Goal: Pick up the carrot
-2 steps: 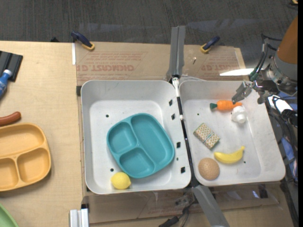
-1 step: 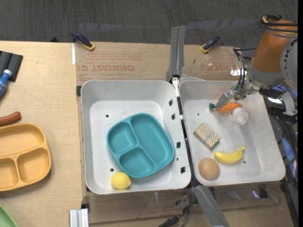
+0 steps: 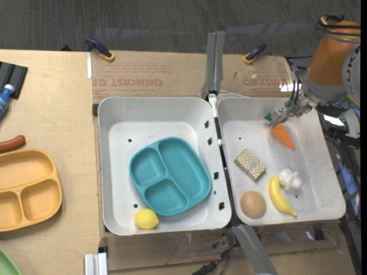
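The gripper (image 3: 279,118) hangs at the far end of the right bin (image 3: 321,171), touching the carrot's (image 3: 283,136) upper end; its grip is too blurred to judge (cannot tell). Cardboard (image 3: 135,76) beyond shows mirrored, unreadable red lettering.

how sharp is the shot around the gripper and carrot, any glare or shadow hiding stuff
Camera view: the carrot reads clearly, orange against the right bin; the gripper just above it is small and soft, its fingers hard to make out. Lighting is even, with soft shadows and no strong glare on the bin floors.
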